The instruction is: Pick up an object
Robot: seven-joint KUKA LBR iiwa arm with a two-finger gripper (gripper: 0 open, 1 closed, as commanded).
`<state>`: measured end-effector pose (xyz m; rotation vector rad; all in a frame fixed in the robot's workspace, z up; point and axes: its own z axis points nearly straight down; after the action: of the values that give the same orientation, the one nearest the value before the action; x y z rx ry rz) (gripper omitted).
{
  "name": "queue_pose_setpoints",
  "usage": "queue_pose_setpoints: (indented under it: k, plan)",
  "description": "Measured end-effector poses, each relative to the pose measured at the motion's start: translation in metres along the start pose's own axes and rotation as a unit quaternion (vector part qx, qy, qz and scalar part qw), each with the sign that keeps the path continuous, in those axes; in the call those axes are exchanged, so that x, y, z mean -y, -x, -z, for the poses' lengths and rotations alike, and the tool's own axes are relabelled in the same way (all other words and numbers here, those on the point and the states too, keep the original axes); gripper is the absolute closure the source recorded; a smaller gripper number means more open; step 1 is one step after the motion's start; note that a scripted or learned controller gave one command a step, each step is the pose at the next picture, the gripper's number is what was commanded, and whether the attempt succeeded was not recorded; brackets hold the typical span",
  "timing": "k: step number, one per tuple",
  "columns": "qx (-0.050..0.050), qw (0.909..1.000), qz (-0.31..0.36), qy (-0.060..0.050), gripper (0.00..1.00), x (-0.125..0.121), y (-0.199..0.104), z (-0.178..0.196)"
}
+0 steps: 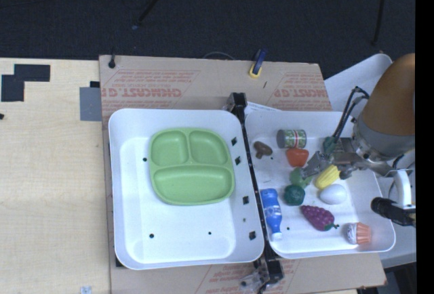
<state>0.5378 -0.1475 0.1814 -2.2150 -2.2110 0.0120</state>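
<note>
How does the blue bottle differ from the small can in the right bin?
The blue bottle is long and slim, while the small can is short and stubby. The bottle is blue with a white end; the can is green with a red band. The bottle lies near the bin's left wall, the can farther back. Both lie on their sides.

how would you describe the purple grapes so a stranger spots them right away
Look in the right white bin, toward its near edge. The purple grapes lie just below the white egg, right of the blue bottle. They are the only purple, bumpy cluster there.
</note>
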Motion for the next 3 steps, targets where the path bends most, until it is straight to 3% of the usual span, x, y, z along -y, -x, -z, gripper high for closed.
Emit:
queue_pose_setpoints:
  k: [1,3]
  plan:
    - [0.001,1.0000,0.001,0.006,0.00,-0.003,0.000,0.006]
    - [0.000,1.0000,0.002,0.004,0.00,-0.010,-0.007,-0.093]
